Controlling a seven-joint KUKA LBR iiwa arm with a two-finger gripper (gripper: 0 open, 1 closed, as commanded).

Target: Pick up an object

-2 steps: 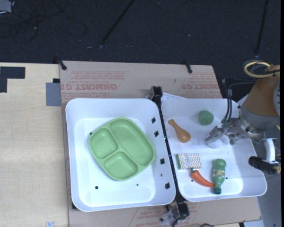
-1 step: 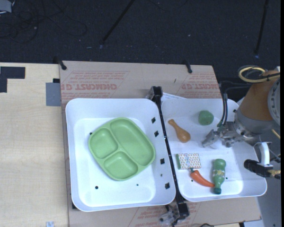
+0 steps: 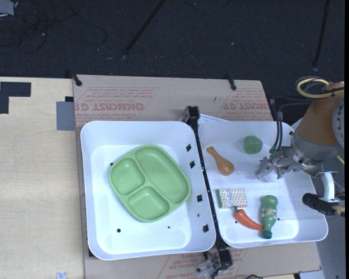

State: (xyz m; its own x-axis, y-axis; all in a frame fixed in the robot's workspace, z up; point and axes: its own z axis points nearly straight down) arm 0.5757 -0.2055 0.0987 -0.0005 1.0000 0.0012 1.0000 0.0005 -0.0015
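1. Pincer low over the right bin, near its right side; nothing seen between its parts.
2. In that bin: green ball, wooden spoon, patterned packet, carrot, green bottle.
3. Left bin holds a green divided plate.
4. Cardboard sheet lies under the bins on the pale wood worktop; dark floor beyond.

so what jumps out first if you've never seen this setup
A big light-green three-compartment plastic plate lies in the left white bin. The right white bin holds a scatter of small things: a green ball, a tan wooden spoon, an orange carrot and a green bottle. The grey pincer hangs over that bin's right part.
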